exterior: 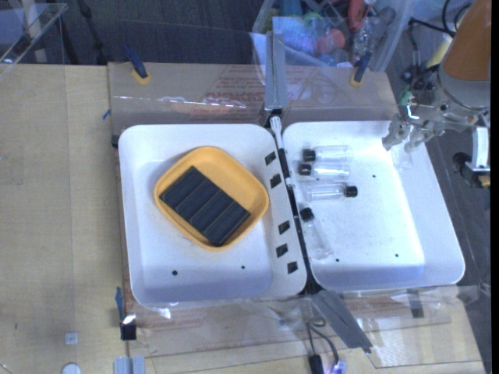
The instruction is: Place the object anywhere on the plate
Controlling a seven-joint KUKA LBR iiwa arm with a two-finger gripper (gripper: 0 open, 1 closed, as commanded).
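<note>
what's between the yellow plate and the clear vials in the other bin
In the camera view, the raised divider where the two bins meet, with its black tabs, lies between the yellow plate and the clear vials; otherwise only bare white bin floor.

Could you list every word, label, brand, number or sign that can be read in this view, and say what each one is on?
None can be read.
Faint reddish print on the clear plastic sheet behind the bins: too blurred to read.
Dark ribbed object on the yellow plate: no lettering seen.
Clear vials with black caps in the right bin: no labels seen.
Clear box of colourful items behind: nothing legible.
</note>
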